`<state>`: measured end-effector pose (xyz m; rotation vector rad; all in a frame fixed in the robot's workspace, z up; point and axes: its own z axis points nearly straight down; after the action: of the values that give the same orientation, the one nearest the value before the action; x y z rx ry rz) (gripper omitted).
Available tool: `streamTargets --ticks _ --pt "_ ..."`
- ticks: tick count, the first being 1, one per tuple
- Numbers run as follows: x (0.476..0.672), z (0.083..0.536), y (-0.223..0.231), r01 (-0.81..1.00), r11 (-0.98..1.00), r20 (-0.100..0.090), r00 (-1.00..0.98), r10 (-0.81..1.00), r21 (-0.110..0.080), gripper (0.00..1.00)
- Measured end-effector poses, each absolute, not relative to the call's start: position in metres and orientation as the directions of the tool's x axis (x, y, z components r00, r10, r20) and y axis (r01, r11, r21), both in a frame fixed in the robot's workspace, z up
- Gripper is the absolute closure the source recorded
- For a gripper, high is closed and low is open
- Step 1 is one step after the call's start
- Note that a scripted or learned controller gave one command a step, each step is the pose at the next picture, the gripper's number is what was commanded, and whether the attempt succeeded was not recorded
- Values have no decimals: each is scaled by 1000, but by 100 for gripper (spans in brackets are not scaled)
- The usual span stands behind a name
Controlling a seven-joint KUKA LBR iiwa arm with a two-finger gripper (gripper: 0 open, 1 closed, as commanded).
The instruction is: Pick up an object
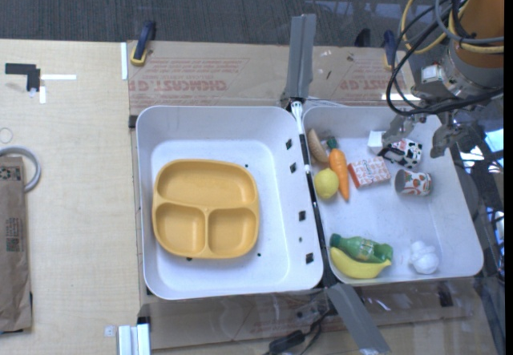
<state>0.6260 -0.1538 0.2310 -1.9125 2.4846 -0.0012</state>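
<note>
White plastic bins sit side by side on the bench, the left bin (152,209) holding a yellow three-compartment plastic tray (206,207), the right bin (449,209) scattered with small items. The grey arm with its orange band reaches in from the right, and its gripper (417,135) hangs over the bin's far right corner — how far it is spread cannot be told, and nothing shows held in it. Just beside and below it lie a black-and-white spotted toy (403,153), a patterned cup tipped on its side (414,182) and a small red-and-white carton (369,172). Further left rest an orange carrot (341,173), a yellow lemon (326,183) and a brown oblong piece (318,147); near the front edge, a yellow banana (358,265), a green toy (362,248) and a white crumpled lump (424,258). The risk looks plain: the spotted toy, cup and carton crowd together near the wall, so a descent could nudge one aside, clip the rim — or close on nothing.
</note>
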Motion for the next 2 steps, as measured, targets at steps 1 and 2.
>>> streamTargets --ticks 1,2 --pt "630 256 -136 -950 312 -5 -312 -950 -5 0" --pt "568 191 -58 -933 359 -4 -359 -933 0 0"
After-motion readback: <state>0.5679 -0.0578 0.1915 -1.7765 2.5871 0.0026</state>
